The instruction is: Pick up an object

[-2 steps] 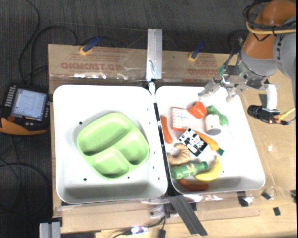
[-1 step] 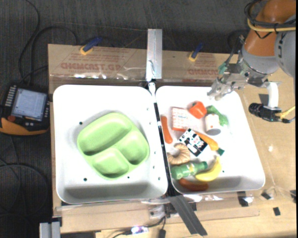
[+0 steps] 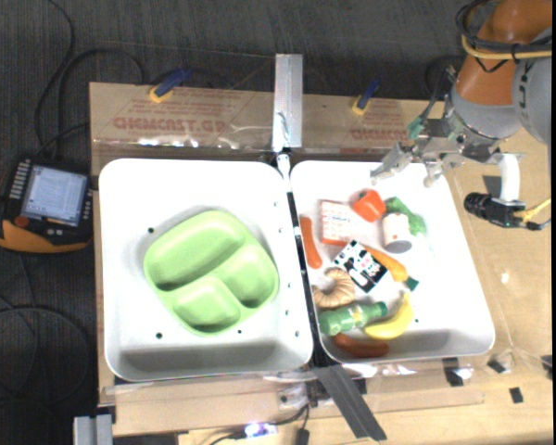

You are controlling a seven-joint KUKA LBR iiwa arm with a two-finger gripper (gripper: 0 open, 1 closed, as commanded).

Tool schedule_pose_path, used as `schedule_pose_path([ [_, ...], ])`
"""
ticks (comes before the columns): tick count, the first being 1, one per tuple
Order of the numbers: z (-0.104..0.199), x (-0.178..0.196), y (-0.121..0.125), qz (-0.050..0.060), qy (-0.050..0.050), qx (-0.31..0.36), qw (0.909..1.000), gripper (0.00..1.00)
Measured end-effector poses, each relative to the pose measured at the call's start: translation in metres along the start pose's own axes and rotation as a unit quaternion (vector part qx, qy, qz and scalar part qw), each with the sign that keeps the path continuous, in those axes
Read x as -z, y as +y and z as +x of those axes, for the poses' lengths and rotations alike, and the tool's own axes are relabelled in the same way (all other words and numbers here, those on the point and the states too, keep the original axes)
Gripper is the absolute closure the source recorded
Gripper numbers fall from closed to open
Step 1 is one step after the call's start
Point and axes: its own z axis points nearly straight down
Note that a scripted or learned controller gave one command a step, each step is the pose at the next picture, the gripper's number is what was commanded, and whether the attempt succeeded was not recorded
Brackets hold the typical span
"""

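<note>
White plastic of the right bin (image 3: pixel 463 276) carries the small objects: an orange piece (image 3: pixel 368 204) near its far edge, a banana (image 3: pixel 394 320) and a green bottle (image 3: pixel 350 318) near its front edge. My gripper (image 3: pixel 410 162) hangs over the far edge, fingers spread apart, holding nothing. The left bin (image 3: pixel 120 193) holds a green tray (image 3: pixel 210 271).

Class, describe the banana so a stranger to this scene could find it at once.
Look in the right white bin, the one crowded with toy food, at its near edge. The banana lies there beside a green bottle; it alone is yellow and curved.
</note>
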Motion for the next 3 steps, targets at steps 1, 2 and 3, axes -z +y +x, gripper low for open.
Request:
schedule_pose_path([
  [1, 0.044, 0.068, 0.009, -0.002, -0.001, 0.046, 0.9989, 0.0],
  [2, 0.027, -0.064, -0.006, 0.0, -0.001, 0.102, 0.9948, 0.0],
  [3, -0.01, -0.129, 0.022, -0.01, -0.003, 0.117, 0.993, 0.0],
])
